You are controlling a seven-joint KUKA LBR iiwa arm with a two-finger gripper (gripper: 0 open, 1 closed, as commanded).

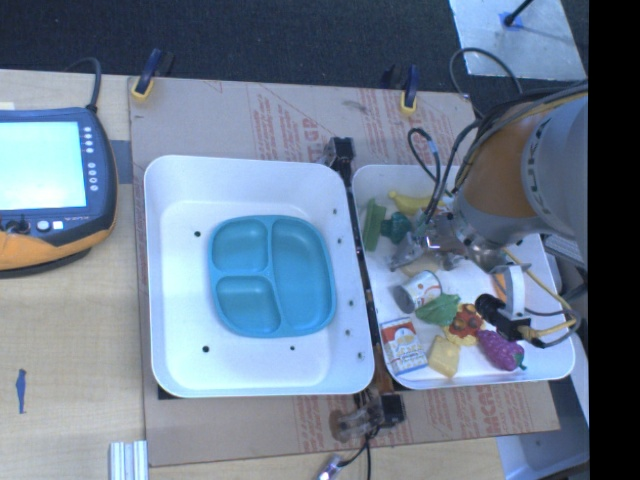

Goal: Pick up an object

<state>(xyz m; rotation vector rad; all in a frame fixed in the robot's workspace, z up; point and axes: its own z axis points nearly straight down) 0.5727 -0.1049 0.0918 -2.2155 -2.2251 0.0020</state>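
Observation:
The right white bin [560, 368] holds several small toys: a green piece [374, 224], a yellow piece [407, 203], a white cup with a red mark [425, 288], a green leafy toy [438, 310], a red-and-orange toy [466, 320], a purple toy [499, 349], a pale yellow block [444, 355] and a red-and-white carton [401, 345]. My gripper [425, 244] reaches down into the bin's upper middle, over a teal toy [400, 226] and a grey piece [405, 263]. The arm's body hides the bin's upper right.
The left white bin [170, 268] carries a blue divided plate [271, 274]. A teach pendant [50, 183] lies on the bench at far left. Clamps [146, 78] sit at the cardboard's back edge. Cables [435, 158] hang from the arm's wrist.

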